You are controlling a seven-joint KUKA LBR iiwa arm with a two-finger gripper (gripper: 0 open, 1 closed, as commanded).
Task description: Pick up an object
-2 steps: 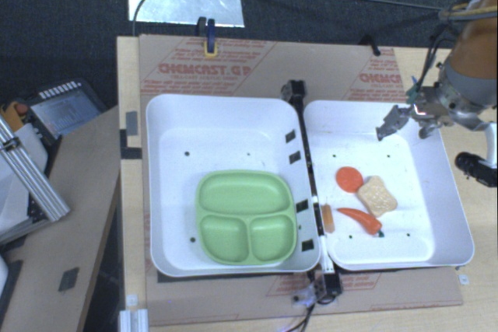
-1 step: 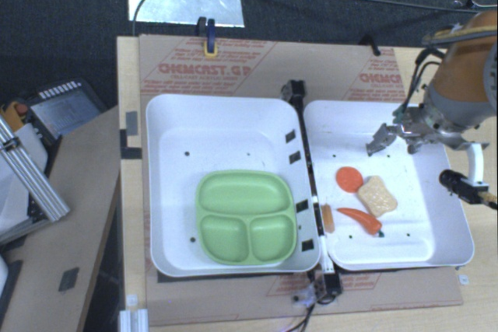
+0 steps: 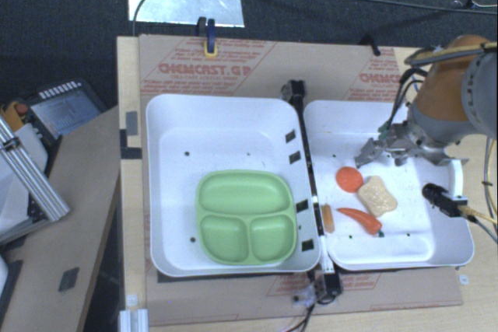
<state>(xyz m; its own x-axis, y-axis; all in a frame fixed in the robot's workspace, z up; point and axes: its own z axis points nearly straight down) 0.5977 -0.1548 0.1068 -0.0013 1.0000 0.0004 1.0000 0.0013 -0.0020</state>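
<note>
In the right bin (image 3: pixel 405 249) lie a round orange-red piece (image 3: pixel 349 179), a beige bread-like chunk (image 3: pixel 377 197) touching it on the right, and a curved red pepper-like piece (image 3: pixel 362 219) in front of both. A small orange stick (image 3: pixel 327 218) rests at the bin's left wall, by the divider. My gripper (image 3: pixel 368 157) hangs low over the right bin, just behind and to the right of the orange-red piece, with nothing seen in it. The arm (image 3: pixel 447 101) reaches in from the right.
The left bin (image 3: pixel 179 136) holds a green divided plate (image 3: pixel 245 215) toward its front. Black clips (image 3: pixel 294 159) line the seam between the bins. The back and right of the right bin show bare floor.
</note>
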